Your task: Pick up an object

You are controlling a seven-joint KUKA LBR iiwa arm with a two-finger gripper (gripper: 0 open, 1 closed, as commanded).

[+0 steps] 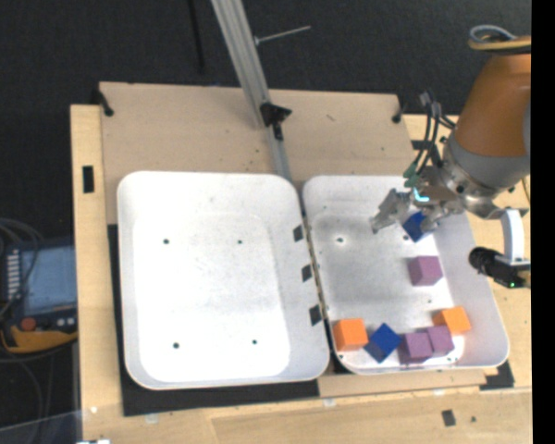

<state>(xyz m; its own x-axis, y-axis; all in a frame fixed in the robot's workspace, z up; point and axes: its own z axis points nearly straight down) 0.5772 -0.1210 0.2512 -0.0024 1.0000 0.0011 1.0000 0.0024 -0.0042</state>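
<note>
Over the right bin (351, 202), far-right part, gripper (409, 213) is clamped on a blue cube (414, 226), which shows between the two fingers. Arm with orange band (498, 100) comes in from the right. Single purple cube (425, 270) lies on the bin floor just near of the gripper. Along the near wall: orange cube (351, 333), blue cube at near edge (383, 341), two purple cubes (426, 344) touching, second orange cube (456, 319) at right. Left bin (139, 248) sits beside it.
</note>
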